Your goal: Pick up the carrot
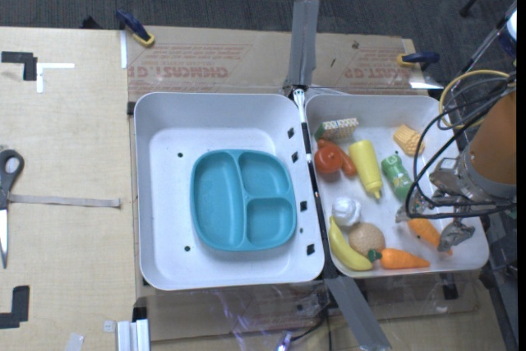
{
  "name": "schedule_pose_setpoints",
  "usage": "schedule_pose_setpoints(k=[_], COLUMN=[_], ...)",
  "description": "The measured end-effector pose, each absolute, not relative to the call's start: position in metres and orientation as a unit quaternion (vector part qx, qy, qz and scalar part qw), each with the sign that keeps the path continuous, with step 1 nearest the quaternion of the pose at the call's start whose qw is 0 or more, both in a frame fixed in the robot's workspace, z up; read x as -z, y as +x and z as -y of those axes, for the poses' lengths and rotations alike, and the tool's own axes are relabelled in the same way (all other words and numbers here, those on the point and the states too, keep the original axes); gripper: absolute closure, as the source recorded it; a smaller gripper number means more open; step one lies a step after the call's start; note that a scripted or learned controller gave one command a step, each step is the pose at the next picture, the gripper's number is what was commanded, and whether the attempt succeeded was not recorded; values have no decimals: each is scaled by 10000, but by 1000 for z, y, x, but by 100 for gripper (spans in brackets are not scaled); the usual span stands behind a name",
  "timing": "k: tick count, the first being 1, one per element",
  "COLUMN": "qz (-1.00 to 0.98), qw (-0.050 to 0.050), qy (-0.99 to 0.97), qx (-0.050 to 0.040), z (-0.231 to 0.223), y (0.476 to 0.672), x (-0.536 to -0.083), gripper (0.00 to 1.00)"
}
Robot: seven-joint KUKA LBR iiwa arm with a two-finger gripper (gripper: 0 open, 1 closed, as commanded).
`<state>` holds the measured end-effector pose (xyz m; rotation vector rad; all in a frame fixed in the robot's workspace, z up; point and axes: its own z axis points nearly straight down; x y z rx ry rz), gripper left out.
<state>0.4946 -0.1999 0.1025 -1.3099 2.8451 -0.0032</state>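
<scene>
Beside carrot (403, 259), hand (433, 226) seemingly open.

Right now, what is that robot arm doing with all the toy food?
The robot arm's gripper hangs low over the right bin, which is full of toy food. It is meant to pick up the carrot, which lies at the bin's front edge beside a banana. The gripper sits around an orange piece just behind the carrot. The left bin holds a blue divided plate.
</scene>
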Motion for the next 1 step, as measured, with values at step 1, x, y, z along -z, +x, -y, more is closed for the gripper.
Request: schedule_pose_setpoints(k=[1], qz=[-9086], qw=[73], qy=[-4176], qx=[21], z=[199], y=[497], x=[-112], gripper=[100])
